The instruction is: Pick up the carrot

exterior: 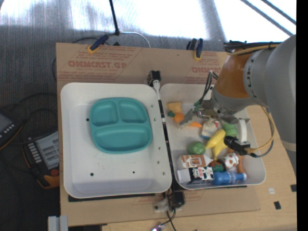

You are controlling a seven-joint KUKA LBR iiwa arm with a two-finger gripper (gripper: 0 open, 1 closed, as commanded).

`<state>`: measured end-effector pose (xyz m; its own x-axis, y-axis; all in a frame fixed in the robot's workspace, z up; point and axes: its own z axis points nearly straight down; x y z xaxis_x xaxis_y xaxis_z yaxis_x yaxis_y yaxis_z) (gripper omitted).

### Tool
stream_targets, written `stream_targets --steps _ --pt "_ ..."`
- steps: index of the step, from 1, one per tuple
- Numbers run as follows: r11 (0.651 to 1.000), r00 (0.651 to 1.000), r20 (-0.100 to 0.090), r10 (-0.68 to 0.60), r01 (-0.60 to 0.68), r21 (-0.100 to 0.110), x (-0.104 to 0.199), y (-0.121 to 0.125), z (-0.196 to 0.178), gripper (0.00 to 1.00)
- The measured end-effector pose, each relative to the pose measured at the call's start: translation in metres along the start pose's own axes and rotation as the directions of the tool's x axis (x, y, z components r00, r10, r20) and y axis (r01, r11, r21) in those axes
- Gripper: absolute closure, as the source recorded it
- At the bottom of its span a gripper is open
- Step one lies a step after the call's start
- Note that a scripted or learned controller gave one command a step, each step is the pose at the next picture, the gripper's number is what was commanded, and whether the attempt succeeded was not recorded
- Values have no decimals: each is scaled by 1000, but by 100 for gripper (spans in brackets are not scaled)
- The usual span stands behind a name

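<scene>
In the right bin (257,177), my hand (185,117) sits open, gripping nothing, above the carrot (195,125). Risk: neighbouring toys crowd it, so closing may snag the wrong item.

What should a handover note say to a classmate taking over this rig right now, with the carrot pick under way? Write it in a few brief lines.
Gripper: low in the right bin, beside the carrot; whether its fingers are open or shut cannot be told.
Carrot: lying on the bin floor in the upper left part of the right bin, near a small orange ball and the banana.
Left bin: holds the teal divided plate.
Done: arm has reached the carrot's area.
Left: grasp the carrot and lift it; no lift is visible yet.
</scene>
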<state>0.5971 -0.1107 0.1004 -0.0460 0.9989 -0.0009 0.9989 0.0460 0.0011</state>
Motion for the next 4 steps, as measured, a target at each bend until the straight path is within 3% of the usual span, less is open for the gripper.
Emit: stream_targets --steps 1,2,3,4 --pt "997 997 10 73 -72 -12 4 3 9 0" --pt "997 997 13 72 -72 -18 3 5 -1 100" --pt "997 997 13 72 -72 -17 3 4 0 0" --pt "993 993 0 114 -114 3 74 59 -83 0"
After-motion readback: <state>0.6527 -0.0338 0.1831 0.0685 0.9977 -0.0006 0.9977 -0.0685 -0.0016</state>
